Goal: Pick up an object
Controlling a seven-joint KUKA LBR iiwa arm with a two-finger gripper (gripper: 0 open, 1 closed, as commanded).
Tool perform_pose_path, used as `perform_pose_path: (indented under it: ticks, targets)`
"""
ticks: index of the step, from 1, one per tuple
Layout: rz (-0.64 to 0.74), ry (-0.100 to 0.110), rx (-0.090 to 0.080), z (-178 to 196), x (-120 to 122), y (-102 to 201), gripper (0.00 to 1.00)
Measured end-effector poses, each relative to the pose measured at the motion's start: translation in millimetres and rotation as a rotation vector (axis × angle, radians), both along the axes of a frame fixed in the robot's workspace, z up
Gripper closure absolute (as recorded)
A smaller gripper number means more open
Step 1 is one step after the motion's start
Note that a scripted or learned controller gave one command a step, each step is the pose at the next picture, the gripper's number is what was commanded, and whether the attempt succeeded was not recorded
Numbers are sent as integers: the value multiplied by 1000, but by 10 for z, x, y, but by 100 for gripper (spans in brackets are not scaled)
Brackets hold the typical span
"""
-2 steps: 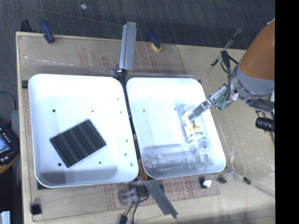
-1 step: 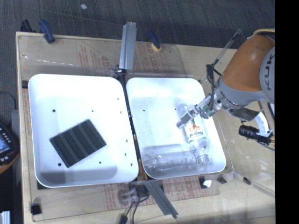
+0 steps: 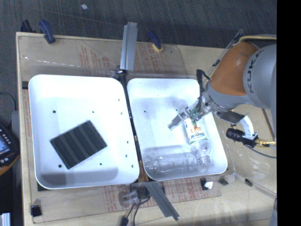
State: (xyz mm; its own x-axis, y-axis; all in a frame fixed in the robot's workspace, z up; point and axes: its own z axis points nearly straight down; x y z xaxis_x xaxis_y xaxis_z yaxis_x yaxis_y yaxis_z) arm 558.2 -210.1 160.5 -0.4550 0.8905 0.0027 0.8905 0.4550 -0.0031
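Observation:
My gripper [image 3: 184, 121] is low in the right bin [image 3: 155, 91], near its right side, and looks open. One grey finger [image 3: 175, 122] sticks out to the left over bare bin floor. A small clear bottle with a white label and orange print [image 3: 196, 134] lies just below and right of the gripper, its top end close to the other finger. Nothing shows between the fingers. A larger clear plastic bottle [image 3: 171, 163] lies on its side along the front wall of the same bin.
A black ribbed rectangular pad [image 3: 78, 143] lies flat in the left bin [image 3: 70, 86]. A metal bar [image 3: 128, 46] stands at the back between the bins. Blue clamps [image 3: 47, 32] hold the board's far edge.

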Motion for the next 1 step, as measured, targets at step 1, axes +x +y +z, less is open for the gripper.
perform_pose_path:
  ticks: [1]
  targets:
    - [0, 0, 0, 2, 1, -2, 0]
